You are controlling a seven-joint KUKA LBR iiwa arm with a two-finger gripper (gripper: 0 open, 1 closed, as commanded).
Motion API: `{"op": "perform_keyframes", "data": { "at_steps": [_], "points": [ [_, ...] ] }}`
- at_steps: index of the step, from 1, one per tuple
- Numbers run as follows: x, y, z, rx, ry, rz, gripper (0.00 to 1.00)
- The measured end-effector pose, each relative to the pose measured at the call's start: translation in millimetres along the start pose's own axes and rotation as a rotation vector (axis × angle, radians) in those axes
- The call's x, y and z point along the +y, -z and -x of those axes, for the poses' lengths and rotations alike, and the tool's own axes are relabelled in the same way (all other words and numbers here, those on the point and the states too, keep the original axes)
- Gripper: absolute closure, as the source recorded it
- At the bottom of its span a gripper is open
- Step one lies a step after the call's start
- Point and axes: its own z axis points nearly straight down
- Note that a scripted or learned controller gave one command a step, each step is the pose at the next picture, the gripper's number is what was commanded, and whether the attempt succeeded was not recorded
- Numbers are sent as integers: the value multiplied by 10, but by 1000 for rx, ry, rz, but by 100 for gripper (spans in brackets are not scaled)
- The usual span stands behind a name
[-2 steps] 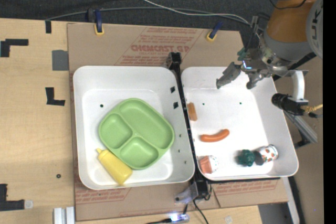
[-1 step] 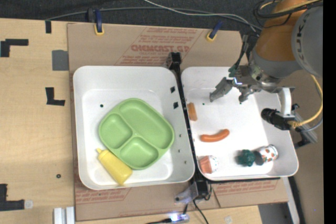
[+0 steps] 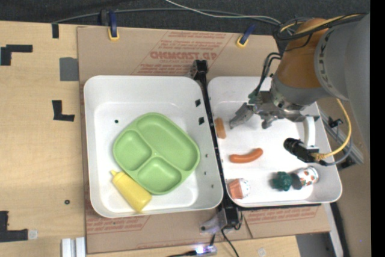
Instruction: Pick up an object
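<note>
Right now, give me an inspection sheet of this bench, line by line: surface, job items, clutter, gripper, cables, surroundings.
Surface: cardboard sheet on a wooden bench, bearing the left bin and right bin side by side.
Job's things: in the right bin, a hot dog, a small orange piece by the left wall, a red and white cup, a dark green toy, a white and red item.
Clutter: green divided plate and yellow bottle in the left bin.
Grippers: gripper open above the right bin, holding nothing.
Cables: a thin cable across the dark floor; a yellow cable along the arm.
Surroundings: two clamps on the cardboard's far edge.
</note>
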Motion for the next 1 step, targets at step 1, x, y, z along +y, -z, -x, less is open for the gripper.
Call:
{"op": "perform_keyframes", "data": {
  "at_steps": [1],
  "points": [
    [8,-504,13,-4,-2,10,0]
  ]
}}
